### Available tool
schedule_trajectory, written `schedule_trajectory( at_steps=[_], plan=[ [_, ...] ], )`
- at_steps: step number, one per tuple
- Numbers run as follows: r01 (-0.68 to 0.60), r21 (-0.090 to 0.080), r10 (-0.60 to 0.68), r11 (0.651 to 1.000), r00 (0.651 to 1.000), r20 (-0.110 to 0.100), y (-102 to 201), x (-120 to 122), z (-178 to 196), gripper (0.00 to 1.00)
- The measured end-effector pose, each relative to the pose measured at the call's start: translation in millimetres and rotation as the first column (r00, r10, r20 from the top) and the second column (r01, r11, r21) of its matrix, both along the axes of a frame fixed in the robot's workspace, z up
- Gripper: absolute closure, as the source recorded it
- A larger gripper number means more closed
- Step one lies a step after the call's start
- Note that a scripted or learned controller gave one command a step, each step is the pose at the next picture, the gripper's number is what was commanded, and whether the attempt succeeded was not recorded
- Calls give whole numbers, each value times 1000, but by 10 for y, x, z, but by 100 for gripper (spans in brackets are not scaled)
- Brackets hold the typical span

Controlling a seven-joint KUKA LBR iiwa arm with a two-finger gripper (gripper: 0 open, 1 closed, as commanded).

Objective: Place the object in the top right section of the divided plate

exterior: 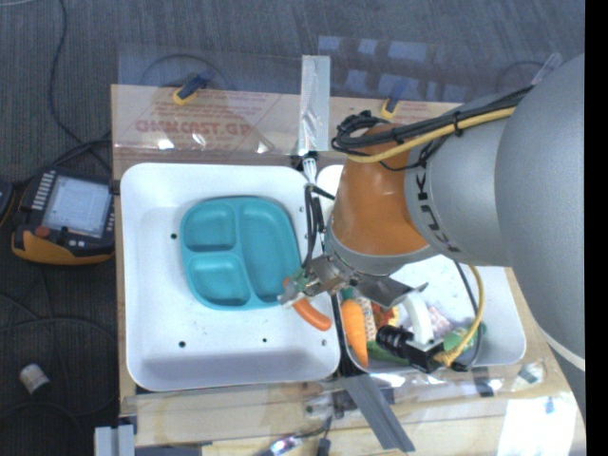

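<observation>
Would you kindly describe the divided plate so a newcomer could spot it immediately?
Start at the left bin, the one farther from the arm. The plate lies in its middle: a teal, rounded tray with three sections. Nothing else there is teal; an orange carrot lies just off its lower right corner.

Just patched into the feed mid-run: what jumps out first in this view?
The grey arm with its orange band dominates the right side, reaching across the right bin toward the divide. In the left bin lies a teal divided plate, and the gripper sits at its lower right rim beside an orange carrot-like object. A second carrot lies among clutter in the right bin.
</observation>
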State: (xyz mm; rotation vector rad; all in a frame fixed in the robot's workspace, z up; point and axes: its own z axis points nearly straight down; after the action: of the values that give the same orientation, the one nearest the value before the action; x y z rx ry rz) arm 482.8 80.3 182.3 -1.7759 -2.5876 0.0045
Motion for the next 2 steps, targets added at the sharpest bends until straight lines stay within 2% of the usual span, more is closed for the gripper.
schedule_trajectory(
  at_steps=[1,2],
  plan=[
    [-1,1,1,1000,1000,-3,8,-1,79,100],
    [-15,0,15,1000,1000,8,568,28,-929,100]
  ],
)
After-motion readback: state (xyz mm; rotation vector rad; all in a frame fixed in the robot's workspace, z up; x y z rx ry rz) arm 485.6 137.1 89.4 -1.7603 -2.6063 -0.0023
